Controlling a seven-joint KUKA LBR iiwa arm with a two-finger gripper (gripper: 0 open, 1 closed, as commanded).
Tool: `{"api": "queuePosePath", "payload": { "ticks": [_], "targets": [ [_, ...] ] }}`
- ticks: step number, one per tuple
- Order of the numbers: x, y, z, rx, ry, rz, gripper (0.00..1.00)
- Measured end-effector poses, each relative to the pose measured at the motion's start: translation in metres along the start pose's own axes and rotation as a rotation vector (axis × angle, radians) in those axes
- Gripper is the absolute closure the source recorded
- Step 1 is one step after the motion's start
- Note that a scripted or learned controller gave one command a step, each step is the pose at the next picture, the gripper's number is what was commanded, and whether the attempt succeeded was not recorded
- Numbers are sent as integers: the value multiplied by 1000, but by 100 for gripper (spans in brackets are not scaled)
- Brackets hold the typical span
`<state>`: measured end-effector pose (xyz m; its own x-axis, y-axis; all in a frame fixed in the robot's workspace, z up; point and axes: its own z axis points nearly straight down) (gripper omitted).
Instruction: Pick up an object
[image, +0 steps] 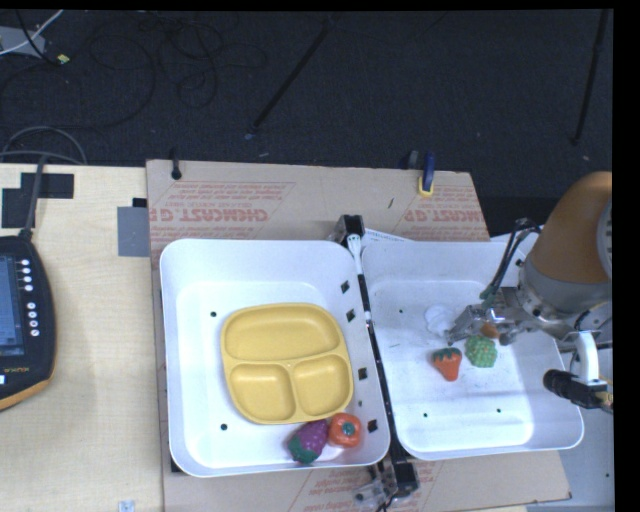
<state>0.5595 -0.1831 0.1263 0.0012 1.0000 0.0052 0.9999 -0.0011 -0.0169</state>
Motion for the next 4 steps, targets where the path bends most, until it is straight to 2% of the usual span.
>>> {"api": "queuePosePath", "payload": {
  "ticks": [1,2,3,4],
  "targets": [
    [-1,2,39,-19,-8,-2,0],
    [-2,1,28,-16,-4,3,100],
    [56,87,38,-14,-1,-8,100],
    [141,86,-69,-27,-1,-9,100]
  ]
}}
